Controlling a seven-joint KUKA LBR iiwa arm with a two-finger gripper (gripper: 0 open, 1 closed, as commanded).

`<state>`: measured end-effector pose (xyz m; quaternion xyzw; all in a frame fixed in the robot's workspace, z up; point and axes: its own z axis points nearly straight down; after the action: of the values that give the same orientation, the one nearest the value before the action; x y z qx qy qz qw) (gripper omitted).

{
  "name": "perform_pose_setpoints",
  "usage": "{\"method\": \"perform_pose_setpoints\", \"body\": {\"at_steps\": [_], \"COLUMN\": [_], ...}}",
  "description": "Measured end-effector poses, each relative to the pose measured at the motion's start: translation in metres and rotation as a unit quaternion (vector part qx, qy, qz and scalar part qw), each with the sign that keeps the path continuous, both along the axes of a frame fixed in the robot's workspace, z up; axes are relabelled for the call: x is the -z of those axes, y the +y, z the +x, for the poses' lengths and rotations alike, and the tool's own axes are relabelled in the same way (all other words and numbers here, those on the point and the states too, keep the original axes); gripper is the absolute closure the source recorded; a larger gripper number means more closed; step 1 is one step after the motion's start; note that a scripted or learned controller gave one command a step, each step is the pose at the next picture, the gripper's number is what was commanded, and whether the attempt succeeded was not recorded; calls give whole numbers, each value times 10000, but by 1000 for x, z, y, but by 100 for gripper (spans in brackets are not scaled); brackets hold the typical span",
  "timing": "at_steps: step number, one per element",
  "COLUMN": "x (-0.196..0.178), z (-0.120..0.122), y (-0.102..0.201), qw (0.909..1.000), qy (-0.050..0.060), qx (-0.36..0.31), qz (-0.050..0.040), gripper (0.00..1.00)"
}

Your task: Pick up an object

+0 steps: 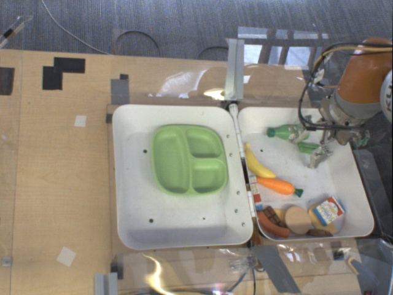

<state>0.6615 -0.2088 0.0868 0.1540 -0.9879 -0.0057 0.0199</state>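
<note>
Fingers [319,155] hang slightly apart, holding nothing, beside the green bottle [282,131] (right bin [362,189]). Approach step; next, probably centring over it and closing.

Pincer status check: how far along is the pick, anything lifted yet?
Done: the arm has reached into the right bin, with the pincer low beside the green bottle. In hand: nothing shows between its tips. Left: the grasp and lift. The banana, carrot, sausage and small carton lie on the bin floor, and the green tray sits in the left bin.
</note>
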Motion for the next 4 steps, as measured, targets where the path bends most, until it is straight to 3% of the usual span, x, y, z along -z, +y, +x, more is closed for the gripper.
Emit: {"method": "perform_pose_setpoints", "body": {"at_steps": [1, 2, 3, 4], "x": [-2, -3, -5, -5], "z": [-21, -27, -108, -108], "y": [19, 122, 117, 127], "qw": [9987, 9943, 9970, 9933], "qy": [-242, -280, -296, -285], "qx": [-454, -1029, -720, 1121], "qz": [-31, 7, -20, -44], "gripper": [0, 0, 0, 0]}}
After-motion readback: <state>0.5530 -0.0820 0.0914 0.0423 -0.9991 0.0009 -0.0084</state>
